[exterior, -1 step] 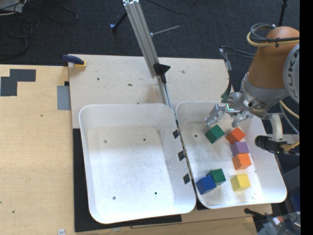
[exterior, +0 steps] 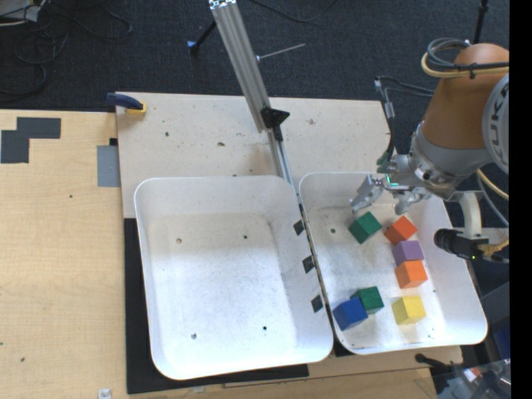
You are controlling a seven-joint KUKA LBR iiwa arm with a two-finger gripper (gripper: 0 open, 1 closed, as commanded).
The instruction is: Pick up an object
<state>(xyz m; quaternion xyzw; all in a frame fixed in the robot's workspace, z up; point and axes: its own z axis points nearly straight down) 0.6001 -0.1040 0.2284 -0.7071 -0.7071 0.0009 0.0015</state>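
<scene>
My gripper [exterior: 388, 196] hangs over the far part of the right bin [exterior: 465, 331], open, with nothing between its fingers. Just in front of it lie a dark green block [exterior: 364, 227] and a red-orange block [exterior: 402, 229], one below each fingertip. Behind those, toward the near edge, come a purple block [exterior: 406, 251] and an orange block [exterior: 411, 273]. A yellow block [exterior: 408, 309], a small green block [exterior: 371, 298] and a blue block [exterior: 350, 312] sit near the bin's front.
The left bin [exterior: 166, 223] stands beside the right one, split from it by a rim with black clips [exterior: 308, 263]. A slanted aluminium bar [exterior: 245, 56] rises behind the bins. The arm's orange band [exterior: 461, 98] fills the right side.
</scene>
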